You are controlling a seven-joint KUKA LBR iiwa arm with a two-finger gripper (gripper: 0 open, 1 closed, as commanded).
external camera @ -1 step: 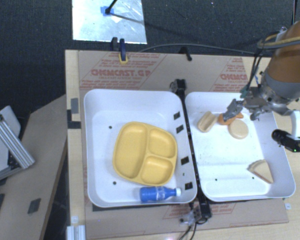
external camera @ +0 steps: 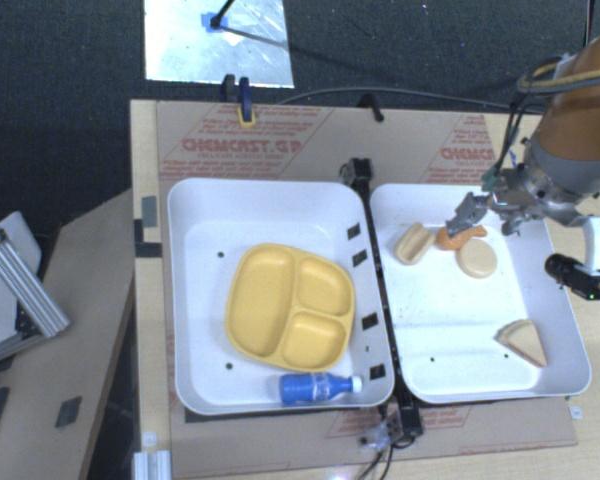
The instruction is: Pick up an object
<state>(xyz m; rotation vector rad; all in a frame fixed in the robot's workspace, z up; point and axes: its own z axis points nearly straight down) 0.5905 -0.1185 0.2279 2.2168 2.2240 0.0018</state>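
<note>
Where fingers [external camera: 470,218] meet orange piece [external camera: 458,235] in right bin [external camera: 480,388], contact visible; open or closed: cannot tell.

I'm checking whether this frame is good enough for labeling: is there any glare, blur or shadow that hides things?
Camera view: lighting is even and soft; the white bins look bright but not blown out. The shiny sheet at the top shows glare. The gripper and the orange item beneath it look slightly soft, so their contact is unclear. The yellow tray and blue bottle are sharp, with faint shadows.
</note>
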